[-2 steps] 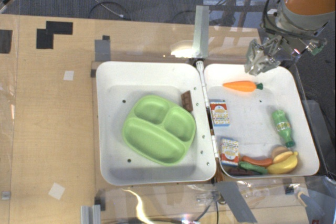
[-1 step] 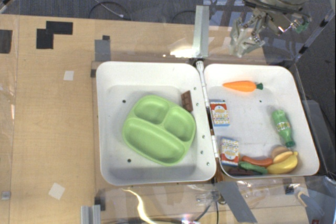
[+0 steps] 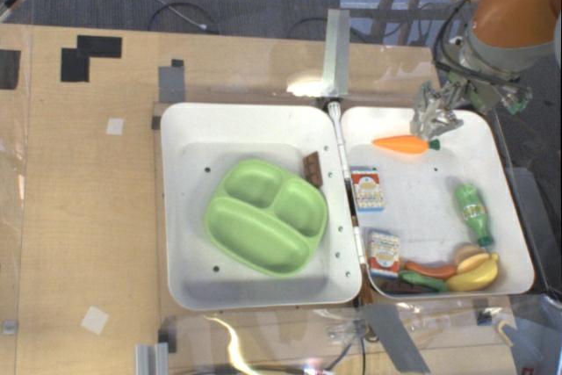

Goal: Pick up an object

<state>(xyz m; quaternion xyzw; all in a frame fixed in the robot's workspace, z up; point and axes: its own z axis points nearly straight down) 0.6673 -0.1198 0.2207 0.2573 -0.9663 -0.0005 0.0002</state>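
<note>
My gripper (image 3: 433, 120) hangs over the back of the right bin (image 3: 500, 189), just above the green end of an orange carrot (image 3: 400, 145) that lies flat there. Nothing shows between its fingers. In the same bin lie a green bottle (image 3: 471, 211), two small printed boxes (image 3: 368, 190) (image 3: 384, 253), a yellow banana (image 3: 475, 274), a small tan piece (image 3: 471, 256) and a red-and-green pepper-like piece (image 3: 428, 275) at the front. The left bin (image 3: 189, 180) holds a green divided plate (image 3: 266, 215) and a small brown block (image 3: 312, 170) at its right wall.
A metal post (image 3: 336, 53) stands behind the seam between the bins. The grey arm with its orange band (image 3: 518, 0) reaches in from the upper right. Wooden bench top (image 3: 79, 215) stretches to the left of the bins.
</note>
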